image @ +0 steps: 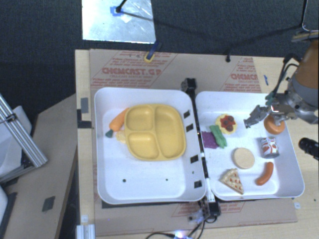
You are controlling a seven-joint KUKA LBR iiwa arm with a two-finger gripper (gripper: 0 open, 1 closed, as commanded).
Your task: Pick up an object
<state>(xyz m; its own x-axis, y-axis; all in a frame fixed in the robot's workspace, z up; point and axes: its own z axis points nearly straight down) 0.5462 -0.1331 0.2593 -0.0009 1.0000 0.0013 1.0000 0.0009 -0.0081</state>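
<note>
My gripper (264, 116) hangs over the upper right part of the right bin (289, 188), fingers spread open and nothing between them. An orange round fruit (274, 126) lies just below it, partly covered by the right finger. Further down are a small red-and-white can (269, 146), a tan round biscuit (243, 158), a red-orange sausage (264, 173) and a pizza slice (233, 179). Left of the gripper lie a yellow disc with red topping (227, 123), a green piece (218, 135) and a purple piece (209, 140).
The left bin (149, 190) holds a yellow divided plate (152, 132) and a carrot (117, 120) at its upper left. A black divider (196, 133) runs between the bins. The grey arm (304, 91) enters from the right edge.
</note>
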